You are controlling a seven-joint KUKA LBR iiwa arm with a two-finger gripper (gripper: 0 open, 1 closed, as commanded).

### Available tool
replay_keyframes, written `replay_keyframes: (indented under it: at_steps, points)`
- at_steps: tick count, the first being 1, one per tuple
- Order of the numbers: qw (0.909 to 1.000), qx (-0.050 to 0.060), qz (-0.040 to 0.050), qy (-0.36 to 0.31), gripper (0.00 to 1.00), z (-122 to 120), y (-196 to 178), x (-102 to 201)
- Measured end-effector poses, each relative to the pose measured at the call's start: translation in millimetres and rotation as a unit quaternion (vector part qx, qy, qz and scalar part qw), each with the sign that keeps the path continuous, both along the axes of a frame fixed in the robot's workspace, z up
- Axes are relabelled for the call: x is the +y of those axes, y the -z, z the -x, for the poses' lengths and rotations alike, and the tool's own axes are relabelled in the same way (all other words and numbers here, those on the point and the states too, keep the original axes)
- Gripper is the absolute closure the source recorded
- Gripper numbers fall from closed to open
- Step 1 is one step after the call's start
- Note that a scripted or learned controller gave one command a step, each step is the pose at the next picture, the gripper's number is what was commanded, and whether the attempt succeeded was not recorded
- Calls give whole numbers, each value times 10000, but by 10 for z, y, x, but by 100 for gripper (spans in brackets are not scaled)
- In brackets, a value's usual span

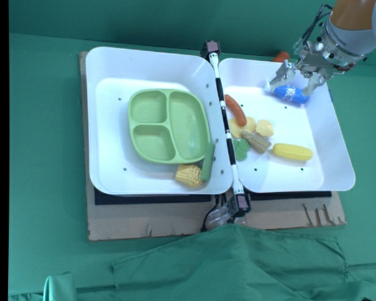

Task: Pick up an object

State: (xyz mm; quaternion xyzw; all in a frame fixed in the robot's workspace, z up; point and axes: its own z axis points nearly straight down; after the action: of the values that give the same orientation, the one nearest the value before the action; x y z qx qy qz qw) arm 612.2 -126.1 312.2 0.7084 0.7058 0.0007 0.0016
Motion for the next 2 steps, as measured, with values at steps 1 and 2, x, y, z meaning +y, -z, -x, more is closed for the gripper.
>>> replay_keyframes:
  at_steps: [1,2]
  points:
    - [10000,0,0,0,0,0,0,0]
    - [10000,26,3,6,0,-63,551,-83]
